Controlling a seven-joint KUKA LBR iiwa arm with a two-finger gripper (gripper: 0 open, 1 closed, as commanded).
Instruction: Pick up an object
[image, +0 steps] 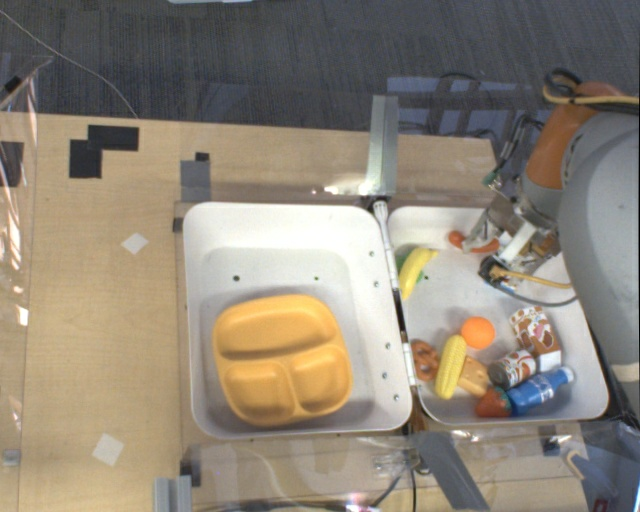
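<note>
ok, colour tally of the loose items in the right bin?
Yellow: 2 — banana, corn
Orange: 2 — ball, small piece near the pincer
Brown: 1 — pretzel
Red: 1 — item
Blue: 1 — bottle
Red-and-white: 2 — packet, can
Total: 9

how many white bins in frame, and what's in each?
2. Left bin holds a yellow divided tray. Right bin holds a pile of toy food: banana, orange, corn, blue bottle. Items may be hidden under the arm.
</note>
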